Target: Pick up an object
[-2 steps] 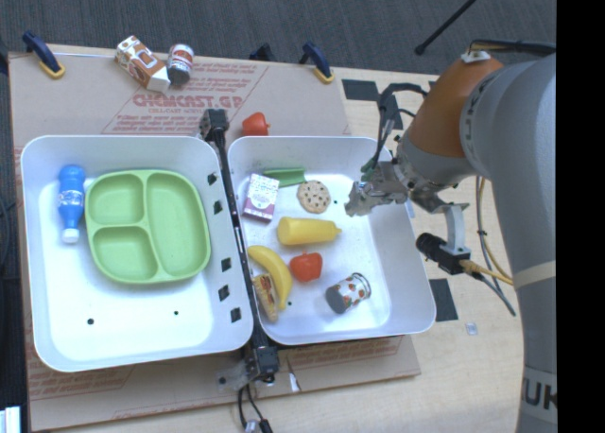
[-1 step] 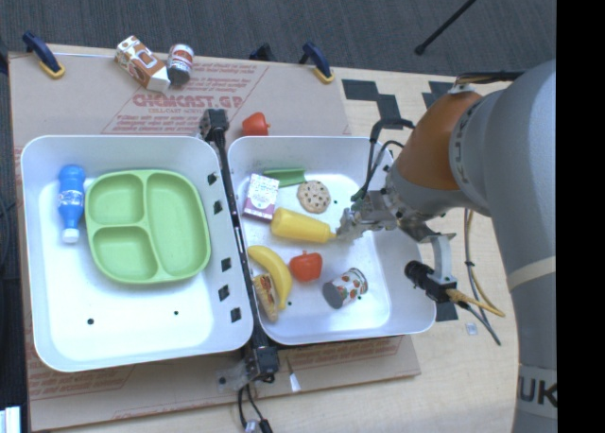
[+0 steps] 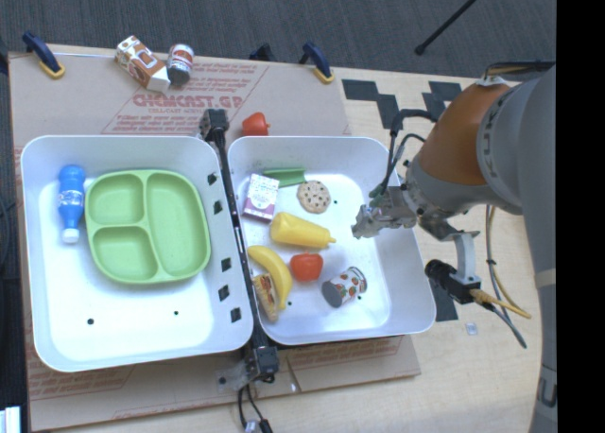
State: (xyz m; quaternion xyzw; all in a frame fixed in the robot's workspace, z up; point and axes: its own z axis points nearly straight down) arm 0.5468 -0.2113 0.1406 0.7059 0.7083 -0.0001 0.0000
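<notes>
My gripper (image 3: 371, 221) hangs over the right side of the right bin (image 3: 405, 291), on the grey arm with its orange band (image 3: 465, 133). Nothing shows in its grasp. To its left lie a round cookie (image 3: 313, 197) and a yellow squeeze bottle (image 3: 301, 231). Below the gripper and a little left, a small can (image 3: 345, 285) lies on its side, with a red tomato (image 3: 305, 267) beside it. A banana (image 3: 271, 275) rests along the bin's left wall. A pink-and-white box (image 3: 261, 197) and a green stick (image 3: 285, 176) sit at the far left.
The left bin (image 3: 57, 327) holds a green divided plate (image 3: 148, 225) and a blue bottle (image 3: 71, 200). On the cardboard behind the bins are a red object (image 3: 254, 124), a can (image 3: 180, 64) and a small carton (image 3: 140, 60). Cables trail at the right.
</notes>
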